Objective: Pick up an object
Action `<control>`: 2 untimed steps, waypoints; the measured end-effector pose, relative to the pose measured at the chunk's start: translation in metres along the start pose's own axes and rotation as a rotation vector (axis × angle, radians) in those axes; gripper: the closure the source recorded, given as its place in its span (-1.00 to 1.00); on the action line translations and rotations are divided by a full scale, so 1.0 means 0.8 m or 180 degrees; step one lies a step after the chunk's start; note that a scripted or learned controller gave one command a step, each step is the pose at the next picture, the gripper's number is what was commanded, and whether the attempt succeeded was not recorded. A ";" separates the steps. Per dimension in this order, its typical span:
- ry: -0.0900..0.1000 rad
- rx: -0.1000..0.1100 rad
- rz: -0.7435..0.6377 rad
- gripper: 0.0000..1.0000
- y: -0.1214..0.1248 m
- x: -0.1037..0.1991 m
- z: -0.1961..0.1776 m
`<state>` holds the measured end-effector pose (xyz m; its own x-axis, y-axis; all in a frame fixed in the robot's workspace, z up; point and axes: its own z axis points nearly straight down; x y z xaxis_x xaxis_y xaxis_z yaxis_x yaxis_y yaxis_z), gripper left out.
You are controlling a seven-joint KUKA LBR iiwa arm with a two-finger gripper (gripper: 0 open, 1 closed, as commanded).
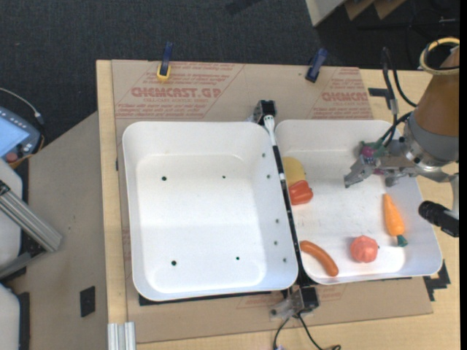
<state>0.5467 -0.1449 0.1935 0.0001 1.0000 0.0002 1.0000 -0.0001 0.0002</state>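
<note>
A: What is seen from the camera above the bench?

B: A grey two-finger gripper [363, 172] is held over the right white bin [330, 135]. Whether it is open cannot be told. Nothing is seen held.

A: So nothing is picked up yet?

B: No. A small orange carrot [393, 216] is laid near it. A round pink ball [364, 249], a long orange sausage [319, 257] and a red and yellow block [297, 182] are left too.

A: Is room left?

B: Yes, bare floor is seen mid-bin. The block is pressed against the wall.

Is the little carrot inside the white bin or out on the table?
Inside. The carrot lies flat on the floor of the right bin, near its right wall.
</note>
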 end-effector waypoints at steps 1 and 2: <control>-0.0023 -0.0067 -0.0007 -1.00 0.088 -0.020 -0.285; -0.0006 -0.0060 -0.0028 -1.00 0.145 0.068 -0.436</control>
<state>0.6626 -0.0906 0.5422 -0.0086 1.0000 -0.0017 0.9998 0.0086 0.0191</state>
